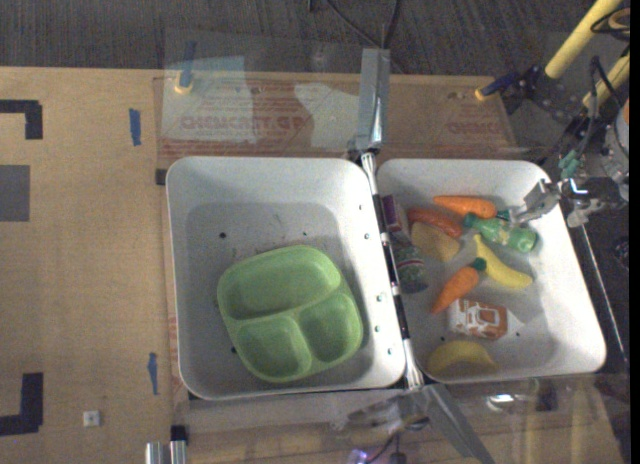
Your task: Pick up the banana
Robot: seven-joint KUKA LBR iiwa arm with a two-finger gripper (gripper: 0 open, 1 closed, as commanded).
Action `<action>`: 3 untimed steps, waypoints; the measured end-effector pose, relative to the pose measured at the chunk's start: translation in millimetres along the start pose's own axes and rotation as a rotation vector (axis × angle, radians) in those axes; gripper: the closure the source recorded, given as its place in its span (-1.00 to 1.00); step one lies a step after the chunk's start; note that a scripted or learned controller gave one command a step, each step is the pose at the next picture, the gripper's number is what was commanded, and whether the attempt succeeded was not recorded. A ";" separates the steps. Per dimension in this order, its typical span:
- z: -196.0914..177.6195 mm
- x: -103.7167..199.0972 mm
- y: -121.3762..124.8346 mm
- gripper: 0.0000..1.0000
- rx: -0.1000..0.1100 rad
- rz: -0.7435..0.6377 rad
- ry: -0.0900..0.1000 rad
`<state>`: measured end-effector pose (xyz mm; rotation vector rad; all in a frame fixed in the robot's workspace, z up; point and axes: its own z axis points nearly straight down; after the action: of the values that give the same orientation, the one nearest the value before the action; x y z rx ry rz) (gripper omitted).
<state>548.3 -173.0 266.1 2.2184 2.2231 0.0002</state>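
Yellow curved banana [503,269], unpeeled

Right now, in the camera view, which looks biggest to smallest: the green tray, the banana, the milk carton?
1. Green tray, by far the largest.
2. Banana and milk carton look too close in size to rank; the banana is longer, the carton wider.

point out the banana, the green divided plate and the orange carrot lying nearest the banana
yellow curved banana [503,268]: camera view, middle of its body
green plastic divided plate [262,292]: camera view, large compartment floor
orange carrot with green top [457,288]: camera view, mid-body
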 end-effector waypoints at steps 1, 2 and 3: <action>152.1 -35.9 -10.2 -1.00 0.000 -0.050 0.001; 177.9 -37.5 -1.7 -1.00 -0.006 -0.080 0.002; 167.1 -40.9 -1.4 1.00 -0.011 -0.075 -0.003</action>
<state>547.1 -214.0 99.0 2.1264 2.2981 0.0091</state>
